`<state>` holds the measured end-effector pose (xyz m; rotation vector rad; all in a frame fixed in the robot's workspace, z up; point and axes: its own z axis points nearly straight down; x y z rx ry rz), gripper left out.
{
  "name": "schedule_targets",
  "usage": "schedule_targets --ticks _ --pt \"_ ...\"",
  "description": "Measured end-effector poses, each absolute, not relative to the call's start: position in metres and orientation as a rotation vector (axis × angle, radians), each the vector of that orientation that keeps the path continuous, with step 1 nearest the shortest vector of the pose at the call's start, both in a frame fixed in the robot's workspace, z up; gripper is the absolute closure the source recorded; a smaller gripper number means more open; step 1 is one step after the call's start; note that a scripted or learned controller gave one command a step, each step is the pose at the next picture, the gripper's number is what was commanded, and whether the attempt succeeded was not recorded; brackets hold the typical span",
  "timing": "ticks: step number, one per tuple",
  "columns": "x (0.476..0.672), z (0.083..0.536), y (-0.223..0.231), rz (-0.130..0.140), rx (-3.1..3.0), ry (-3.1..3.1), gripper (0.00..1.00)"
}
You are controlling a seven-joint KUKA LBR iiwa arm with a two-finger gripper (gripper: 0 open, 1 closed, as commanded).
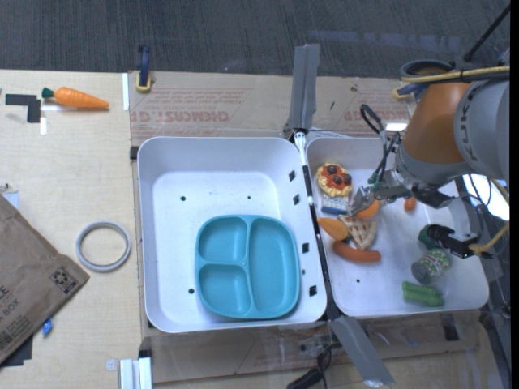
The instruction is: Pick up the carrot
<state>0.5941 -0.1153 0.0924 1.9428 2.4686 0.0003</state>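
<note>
Fig.: Carrot, orange, lies in the right bin near its left wall, touching a waffle-like toy, w/ a hot dog just below. Gripper sits low just beside the carrot, over the waffle; an orange piece shows at its tip, but whether the claw is clenched or released cannot be told. Risks (judged): crowding may cause a grab of waffle or hot dog instead; the tapered carrot may slip. A 2nd carrot lies on the bench, top left. Teal tray in the left bin.
</note>
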Motion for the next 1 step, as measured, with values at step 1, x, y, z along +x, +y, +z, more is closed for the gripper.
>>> schedule_targets --ticks 1 --pt "0.5943 0.1017 -0.1164 0.0 1.946 2.465 1.0"
